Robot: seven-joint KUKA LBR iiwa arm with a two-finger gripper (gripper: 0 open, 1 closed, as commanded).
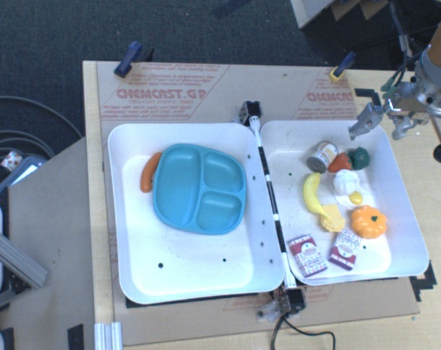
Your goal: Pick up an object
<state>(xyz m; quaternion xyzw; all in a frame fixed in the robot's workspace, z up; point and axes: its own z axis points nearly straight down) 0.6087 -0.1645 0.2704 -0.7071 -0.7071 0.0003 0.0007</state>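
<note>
From the overhead camera you have the gripper (384, 119) hanging above the far right corner of the right bin (406, 257), its two fingers spread apart with nothing between them. Take the small can (323, 156) as your landmark: it lies on its side just below and to the left of the gripper, and it is the nearest thing to go for. I would judge it stiff, smooth and a little slippery, likely to roll if you nudge it along the bin floor, so close across its round body, not over the end faces. Touching the can on its right sits a red and green vegetable-shaped toy (349, 159), so there is little room for a finger on that side. Below the can lies the banana (313, 194), probably light plastic and easy to pinch across its narrow middle. Down and right of the can, past a white piece (345, 184), is the orange pumpkin (369, 222), round and wide, which may slip from a shallow grip. Furthest below the can, two flat red packets (326, 252) lie near the bin's front wall; they look thin and hard to get under. Well left of the can, in the left bin (194, 283), a blue divided plate (200, 189) covers part of an orange sausage-like toy (146, 173).
</note>
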